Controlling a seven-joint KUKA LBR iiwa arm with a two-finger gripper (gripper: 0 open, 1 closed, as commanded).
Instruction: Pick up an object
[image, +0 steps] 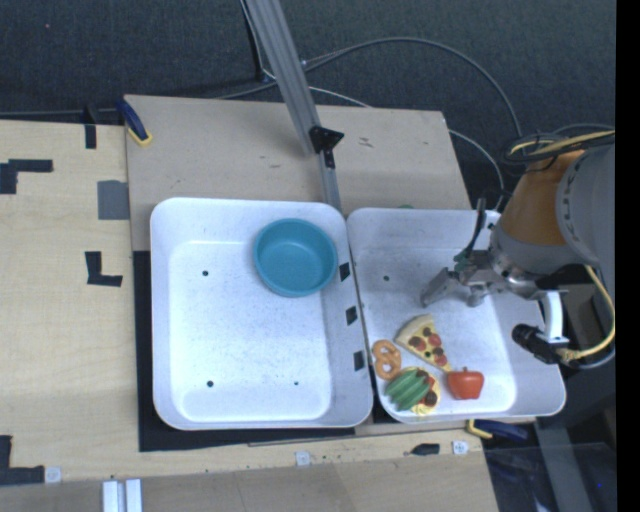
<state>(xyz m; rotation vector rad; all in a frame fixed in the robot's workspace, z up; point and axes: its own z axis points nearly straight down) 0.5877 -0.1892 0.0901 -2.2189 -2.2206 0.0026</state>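
So the gripper (437, 291) hangs in the right bin (400, 235), jaws spread open on nothing, and the pizza slice (424, 340) lies just below it toward the bin's near edge, long axis slanted.

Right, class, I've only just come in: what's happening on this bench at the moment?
A grey robot arm with an orange band reaches in from the right, its pincer low over the right bin. Nothing shows between its tips. Near that bin's front lie a pizza slice, a pretzel, a green toy food piece and a small red piece, all untouched. A blue bowl sits in the left bin.
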